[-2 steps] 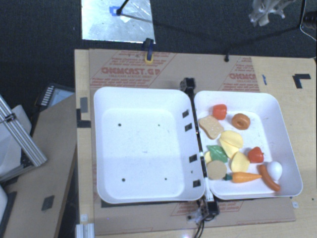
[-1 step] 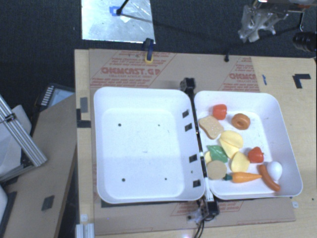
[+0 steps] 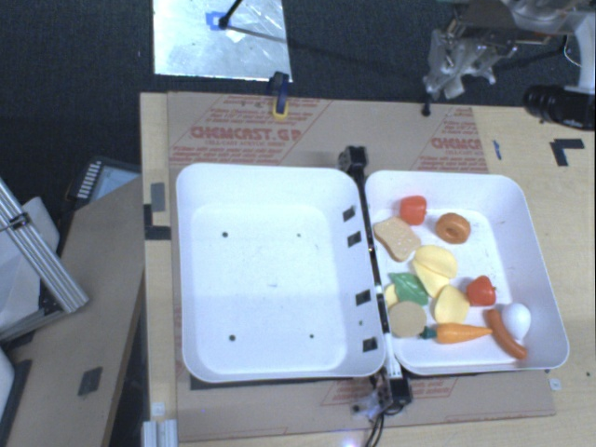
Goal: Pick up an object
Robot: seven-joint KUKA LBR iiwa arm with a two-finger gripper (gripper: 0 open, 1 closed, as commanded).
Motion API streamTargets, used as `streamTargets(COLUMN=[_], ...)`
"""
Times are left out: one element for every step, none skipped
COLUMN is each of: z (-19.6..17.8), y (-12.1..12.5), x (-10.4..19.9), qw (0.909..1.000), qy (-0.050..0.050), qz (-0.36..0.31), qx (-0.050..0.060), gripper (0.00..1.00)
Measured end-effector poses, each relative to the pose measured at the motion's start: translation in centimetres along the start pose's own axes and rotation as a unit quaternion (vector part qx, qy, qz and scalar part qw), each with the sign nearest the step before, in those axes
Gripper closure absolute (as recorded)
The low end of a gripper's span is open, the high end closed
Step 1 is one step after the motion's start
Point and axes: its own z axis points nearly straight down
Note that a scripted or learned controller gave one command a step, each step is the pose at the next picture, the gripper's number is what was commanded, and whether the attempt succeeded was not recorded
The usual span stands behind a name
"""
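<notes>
The pincer (image 3: 445,80) is hanging high at the upper right, above the far edge of the table (image 3: 233,124) and well apart from both bins. Its fingers are blurred against the dark floor, so whether they are standing apart or together cannot be told; nothing is visibly lying between them.

All candidate objects are sitting in the right bin (image 3: 535,240). A red piece (image 3: 413,209) and a brown ring (image 3: 453,227) are lying toward the far side, with a slice of toy bread (image 3: 398,238) just beside them. Nearer the camera, two yellow pieces (image 3: 435,262) (image 3: 452,304), a green piece (image 3: 408,287) and a tan disc (image 3: 406,319) are crowding together, touching or nearly so. A carrot (image 3: 463,333), a sausage (image 3: 505,335) and a white egg (image 3: 516,318) are lying along the near wall. The left bin (image 3: 270,268) is holding no objects.

Risks, as judged from here: a descent into the crowded cluster is likely to land the fingers on two pieces at once or push one aside. The rounded egg may be prone to slipping. Pieces against the wall or the centre divider are leaving little finger clearance.
</notes>
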Motion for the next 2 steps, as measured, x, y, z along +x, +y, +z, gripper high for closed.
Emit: streamTargets(z=[0.0,1.8], y=[-4.8,1.6], x=[4.0,0.2], qw=[1.0000,1.0000], qy=[0.000,-0.001], qz=[0.000,0.005], qx=[0.000,0.000], gripper=[1.00,1.00])
